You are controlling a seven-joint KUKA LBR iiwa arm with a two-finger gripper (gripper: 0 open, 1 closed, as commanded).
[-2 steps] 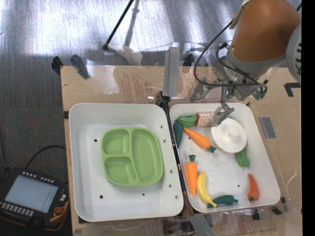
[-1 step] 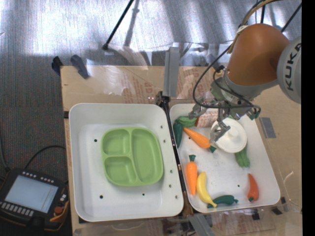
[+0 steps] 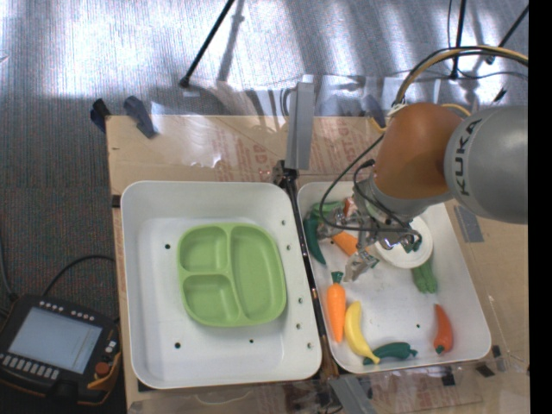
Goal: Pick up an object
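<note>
foreground: banana (image 3: pixel 354 329) and carrot (image 3: pixel 335 301) in right bin (image 3: pixel 470 317).
gripper (image 3: pixel 366 253): fingers spread, holding nothing, above toys.
step: reaching; next, descend and close on one toy.

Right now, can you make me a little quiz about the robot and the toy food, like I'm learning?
1. True or false: the green plate lies in the left bin.
2. Which lies right beside the carrot in the right bin? A) banana B) spoon C) cup
3. What colour is the band above the arm's hand?

Key: 1 true; 2 A; 3 orange.
</note>
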